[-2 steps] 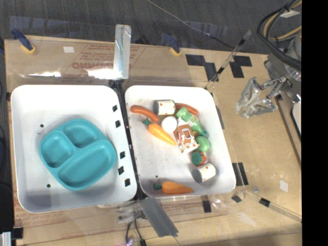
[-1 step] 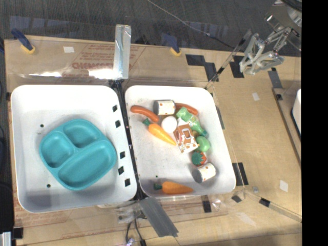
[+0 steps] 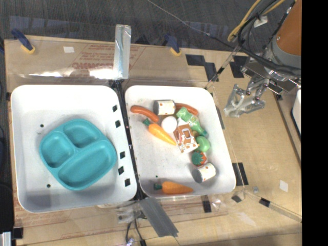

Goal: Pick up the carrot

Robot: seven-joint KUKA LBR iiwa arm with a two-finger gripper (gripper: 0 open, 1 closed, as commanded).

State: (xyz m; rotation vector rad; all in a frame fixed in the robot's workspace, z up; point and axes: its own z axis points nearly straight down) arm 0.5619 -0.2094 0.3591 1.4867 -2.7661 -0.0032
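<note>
While carrots (image 3: 173,188) fill 1 bin (image 3: 218,118), another holds a plate (image 3: 78,153).

Two shallow white bins sit side by side on the bench. The left bin (image 3: 25,137) holds a teal divided plate (image 3: 77,152). The right bin (image 3: 218,132) holds a cluster of toy food: one carrot (image 3: 161,134) lies slantwise near the middle, touching a white egg (image 3: 169,123), and a second carrot (image 3: 174,188) lies along the near wall. A sausage (image 3: 142,111) lies near the far left corner, beside a small white carton (image 3: 165,106). A printed packet (image 3: 185,139) and a white cup (image 3: 204,173) lie toward the right. The gripper (image 3: 245,104) hangs outside the right bin, beyond its far right corner, over the bench.
</note>
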